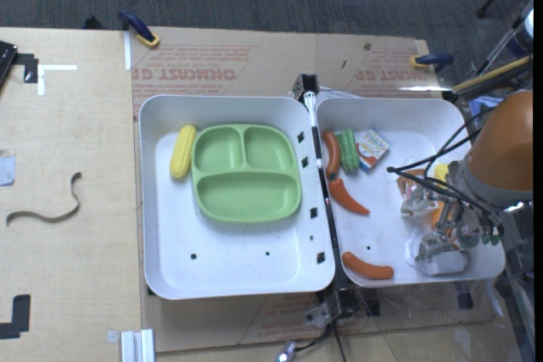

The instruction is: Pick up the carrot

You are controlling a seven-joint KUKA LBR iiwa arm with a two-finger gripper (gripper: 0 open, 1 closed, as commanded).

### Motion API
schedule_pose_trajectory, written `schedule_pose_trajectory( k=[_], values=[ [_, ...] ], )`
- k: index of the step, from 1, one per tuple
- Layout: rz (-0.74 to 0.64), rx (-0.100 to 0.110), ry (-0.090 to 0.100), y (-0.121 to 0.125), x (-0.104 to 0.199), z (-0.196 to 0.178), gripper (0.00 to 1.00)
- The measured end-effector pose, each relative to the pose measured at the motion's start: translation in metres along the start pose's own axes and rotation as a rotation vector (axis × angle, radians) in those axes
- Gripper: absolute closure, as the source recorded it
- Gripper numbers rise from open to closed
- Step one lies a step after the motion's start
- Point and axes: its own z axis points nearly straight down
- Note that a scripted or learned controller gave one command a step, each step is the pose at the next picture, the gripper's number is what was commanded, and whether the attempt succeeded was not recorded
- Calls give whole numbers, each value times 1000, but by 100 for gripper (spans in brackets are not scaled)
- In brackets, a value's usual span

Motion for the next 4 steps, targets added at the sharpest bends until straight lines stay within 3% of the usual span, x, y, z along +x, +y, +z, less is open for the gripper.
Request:
schedule_pose_trajectory(
  k=[1,2,3,4],
  values=[
    [221,0,2,24,4,1,0],
    [499,1,-1,23,-31,0,0],
    [497,3,-5,23,-32,-9,100],
    [497,3,-5,23,-32,-9,0]
  ],
)
